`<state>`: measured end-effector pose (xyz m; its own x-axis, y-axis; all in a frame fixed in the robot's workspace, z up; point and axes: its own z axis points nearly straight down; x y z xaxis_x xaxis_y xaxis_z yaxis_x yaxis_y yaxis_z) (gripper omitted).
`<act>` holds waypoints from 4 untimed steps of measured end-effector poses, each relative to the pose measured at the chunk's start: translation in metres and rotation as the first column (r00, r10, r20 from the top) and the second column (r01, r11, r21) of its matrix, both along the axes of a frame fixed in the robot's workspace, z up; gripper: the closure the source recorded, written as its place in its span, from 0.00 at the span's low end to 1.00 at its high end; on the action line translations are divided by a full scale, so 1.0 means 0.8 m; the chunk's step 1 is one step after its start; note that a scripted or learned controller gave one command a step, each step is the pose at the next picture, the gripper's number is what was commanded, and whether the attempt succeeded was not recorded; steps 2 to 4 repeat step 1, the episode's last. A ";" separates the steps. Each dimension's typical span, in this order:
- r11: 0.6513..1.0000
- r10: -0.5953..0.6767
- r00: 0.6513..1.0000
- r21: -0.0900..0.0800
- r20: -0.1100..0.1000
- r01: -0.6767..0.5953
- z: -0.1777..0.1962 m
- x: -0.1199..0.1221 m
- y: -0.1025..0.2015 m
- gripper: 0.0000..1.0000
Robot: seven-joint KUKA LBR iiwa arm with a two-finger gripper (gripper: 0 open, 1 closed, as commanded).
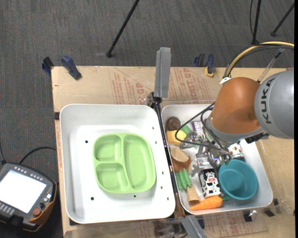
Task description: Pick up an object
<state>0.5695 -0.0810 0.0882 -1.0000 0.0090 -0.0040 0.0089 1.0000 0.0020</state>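
I see my tool [208, 158] low in the right bin [264, 175], over clutter beside the teal bowl [238, 180] and carrot [206, 203]. I cannot tell its state. The green tray [124, 162] lies in the left bin [74, 133].

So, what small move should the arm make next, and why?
Probably a short, straight descent. The gripper hangs over the crowded right bin, among small items beside the teal bowl and above the orange carrot. Nothing is visibly held, so lowering onto the nearest item looks sensible, though its exact target is hard to tell.
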 end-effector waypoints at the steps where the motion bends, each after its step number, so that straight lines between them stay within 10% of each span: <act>1: 0.999 -0.047 0.999 -0.001 -0.003 0.047 -0.001 -0.091 -0.012 0.00; 4: 0.999 -0.047 0.999 -0.001 -0.003 0.047 -0.001 -0.091 -0.012 0.00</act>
